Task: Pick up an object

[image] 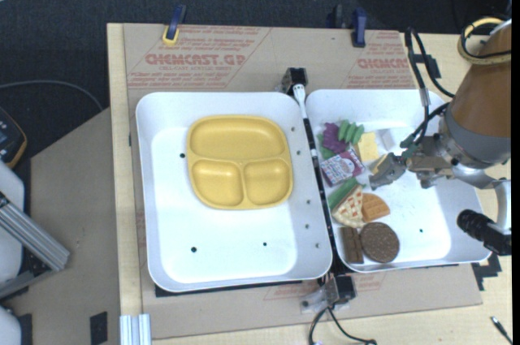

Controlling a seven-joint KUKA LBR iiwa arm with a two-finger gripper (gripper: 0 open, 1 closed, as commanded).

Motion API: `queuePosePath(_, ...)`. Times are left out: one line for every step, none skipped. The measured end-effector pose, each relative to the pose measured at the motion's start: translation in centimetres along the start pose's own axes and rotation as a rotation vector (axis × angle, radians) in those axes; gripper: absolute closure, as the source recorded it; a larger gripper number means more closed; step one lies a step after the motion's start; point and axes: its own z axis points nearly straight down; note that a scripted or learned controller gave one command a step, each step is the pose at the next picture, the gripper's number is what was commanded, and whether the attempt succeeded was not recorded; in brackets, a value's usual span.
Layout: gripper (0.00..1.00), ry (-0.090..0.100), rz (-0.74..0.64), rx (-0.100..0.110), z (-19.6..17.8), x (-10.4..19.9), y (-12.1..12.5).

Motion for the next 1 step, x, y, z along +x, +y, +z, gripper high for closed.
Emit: queuePosePath(0.00,-0.001,-0.003,-0.011,-0.48,0.00,0.23)
